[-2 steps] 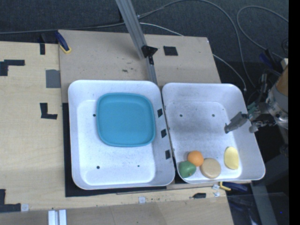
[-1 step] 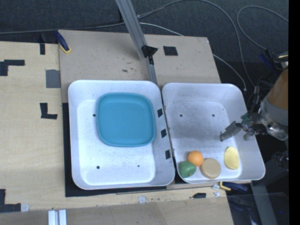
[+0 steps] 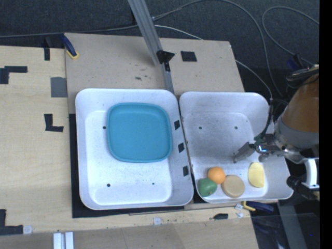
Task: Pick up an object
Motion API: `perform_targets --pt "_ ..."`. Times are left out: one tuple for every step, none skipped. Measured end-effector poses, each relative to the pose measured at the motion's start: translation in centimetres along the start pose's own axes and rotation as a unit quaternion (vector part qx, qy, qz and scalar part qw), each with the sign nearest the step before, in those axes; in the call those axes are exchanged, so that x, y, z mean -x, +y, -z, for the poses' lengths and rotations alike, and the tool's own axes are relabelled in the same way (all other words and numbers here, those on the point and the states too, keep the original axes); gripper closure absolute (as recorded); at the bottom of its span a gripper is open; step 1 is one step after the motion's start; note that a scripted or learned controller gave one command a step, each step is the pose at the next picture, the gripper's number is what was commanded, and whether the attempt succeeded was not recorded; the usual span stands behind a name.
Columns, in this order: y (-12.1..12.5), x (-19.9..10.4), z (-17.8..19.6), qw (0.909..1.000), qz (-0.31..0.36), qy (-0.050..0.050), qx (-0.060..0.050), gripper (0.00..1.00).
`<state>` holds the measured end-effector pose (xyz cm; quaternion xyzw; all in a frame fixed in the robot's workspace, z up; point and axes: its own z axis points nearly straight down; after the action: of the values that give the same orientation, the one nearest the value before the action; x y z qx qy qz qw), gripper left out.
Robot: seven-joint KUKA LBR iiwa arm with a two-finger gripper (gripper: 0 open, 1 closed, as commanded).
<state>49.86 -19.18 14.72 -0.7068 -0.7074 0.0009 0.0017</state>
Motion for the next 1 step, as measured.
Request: perform_targets --pt "-0.04 -0.05 -5.11 1.0 0.0 0.0 0.001 0.0"
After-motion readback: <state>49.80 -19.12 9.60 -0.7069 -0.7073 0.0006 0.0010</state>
